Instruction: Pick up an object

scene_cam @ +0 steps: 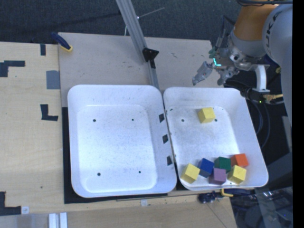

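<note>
My gripper (209, 78) hangs above the far rim of the right bin (190, 141), its two fingers spread open with nothing between them. A yellow cube (206, 114) lies alone in that bin, a short way in front of the gripper. Along the bin's near edge sits a cluster of small cubes: yellow (191, 173), blue (206, 166), green (222, 163), orange (240, 160), purple (219, 175) and another yellow (237, 174).
The left bin (114, 141) adjoins the right one. A slanted metal post (135, 27) rises from the bench just behind where the bins meet. A small blue and yellow tool (61, 42) lies at the bench's far left. Cables run at the right.
</note>
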`<action>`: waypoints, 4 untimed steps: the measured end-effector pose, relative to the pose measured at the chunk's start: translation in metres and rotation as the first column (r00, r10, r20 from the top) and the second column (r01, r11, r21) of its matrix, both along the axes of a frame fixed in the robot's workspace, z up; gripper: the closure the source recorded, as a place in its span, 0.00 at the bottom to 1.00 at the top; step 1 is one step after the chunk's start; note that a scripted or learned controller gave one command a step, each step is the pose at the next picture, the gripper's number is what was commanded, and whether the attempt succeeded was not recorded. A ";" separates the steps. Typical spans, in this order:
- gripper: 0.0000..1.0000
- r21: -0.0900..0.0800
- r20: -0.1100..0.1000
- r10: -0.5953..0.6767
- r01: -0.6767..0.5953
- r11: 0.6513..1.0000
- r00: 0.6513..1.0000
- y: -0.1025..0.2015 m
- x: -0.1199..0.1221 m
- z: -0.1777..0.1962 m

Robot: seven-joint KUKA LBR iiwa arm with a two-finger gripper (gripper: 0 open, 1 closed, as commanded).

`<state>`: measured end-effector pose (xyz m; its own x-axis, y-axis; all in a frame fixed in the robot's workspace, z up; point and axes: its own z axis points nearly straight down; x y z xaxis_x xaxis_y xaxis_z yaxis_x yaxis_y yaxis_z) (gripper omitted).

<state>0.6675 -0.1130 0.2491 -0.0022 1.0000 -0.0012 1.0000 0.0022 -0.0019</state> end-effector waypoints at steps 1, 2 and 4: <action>0.00 0.000 -0.004 -0.002 0.002 1.000 1.000 -0.007 0.000 -0.047; 0.00 0.000 -0.004 -0.001 0.001 1.000 1.000 -0.008 0.000 -0.091; 1.00 0.000 0.000 0.002 -0.002 1.000 1.000 -0.005 0.000 -0.142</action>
